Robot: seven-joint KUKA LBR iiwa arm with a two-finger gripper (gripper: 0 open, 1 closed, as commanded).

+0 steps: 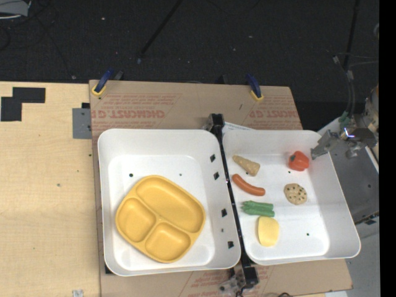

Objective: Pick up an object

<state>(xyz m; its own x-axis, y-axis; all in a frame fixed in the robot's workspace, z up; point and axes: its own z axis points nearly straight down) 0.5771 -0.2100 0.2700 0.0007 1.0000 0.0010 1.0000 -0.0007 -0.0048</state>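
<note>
The right bin (334,228) holds several toy foods. A red pepper (298,160) lies near its far right side, with a chocolate-chip cookie (296,193) below it. A tan bread piece (247,164), a red sausage (248,185), a green bean pod (258,208) and a pale yellow slice (268,231) lie toward the bin's left. My gripper (323,146) hangs at the right bin's upper right rim, just right of the red pepper and apart from it. Nothing shows in its grasp.
The left bin (117,147) carries a yellow divided plate (159,217). A black divider strip (226,190) runs between the bins. Both bins rest on a brown cardboard sheet (185,107) held by blue-and-yellow clamps (102,84). The arm's body (362,132) stands past the right bin's edge.
</note>
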